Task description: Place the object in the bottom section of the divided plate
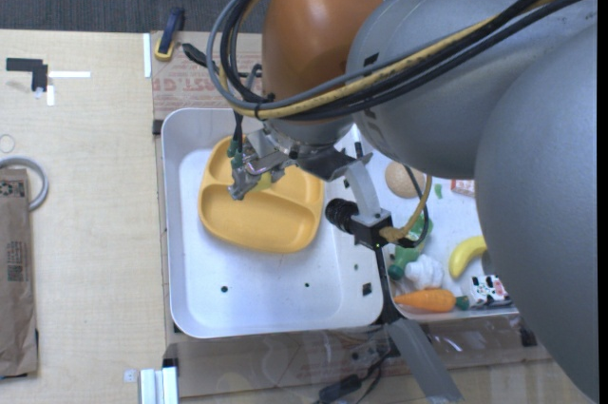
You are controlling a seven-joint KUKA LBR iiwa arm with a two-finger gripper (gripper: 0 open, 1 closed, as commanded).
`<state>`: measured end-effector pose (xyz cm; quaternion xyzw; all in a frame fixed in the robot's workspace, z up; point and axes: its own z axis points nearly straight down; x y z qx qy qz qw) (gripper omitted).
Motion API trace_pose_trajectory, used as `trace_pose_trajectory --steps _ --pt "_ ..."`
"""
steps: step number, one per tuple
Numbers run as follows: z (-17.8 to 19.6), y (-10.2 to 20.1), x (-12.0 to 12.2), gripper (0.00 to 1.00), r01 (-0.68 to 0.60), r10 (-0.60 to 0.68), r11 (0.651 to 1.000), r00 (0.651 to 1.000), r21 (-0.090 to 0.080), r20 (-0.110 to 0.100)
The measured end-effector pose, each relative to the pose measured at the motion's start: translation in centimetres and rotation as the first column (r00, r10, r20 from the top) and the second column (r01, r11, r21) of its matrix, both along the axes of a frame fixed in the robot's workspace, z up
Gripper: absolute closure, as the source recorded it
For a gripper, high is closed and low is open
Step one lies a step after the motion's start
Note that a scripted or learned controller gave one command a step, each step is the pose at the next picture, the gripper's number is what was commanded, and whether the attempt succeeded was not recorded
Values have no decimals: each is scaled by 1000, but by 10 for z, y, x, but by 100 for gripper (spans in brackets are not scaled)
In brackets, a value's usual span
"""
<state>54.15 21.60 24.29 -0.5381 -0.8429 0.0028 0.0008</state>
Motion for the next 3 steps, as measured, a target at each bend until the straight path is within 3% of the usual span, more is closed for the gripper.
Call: trace_pose_trajectory --steps 1,2,3 --pt "6 -2 -9 100 310 -310 951 951 -2 1" --pt "37 -1 28 100 118 -118 993 993 -1 1" --pt "-102 -25 9 100 -98 98 995 995 1 -2"
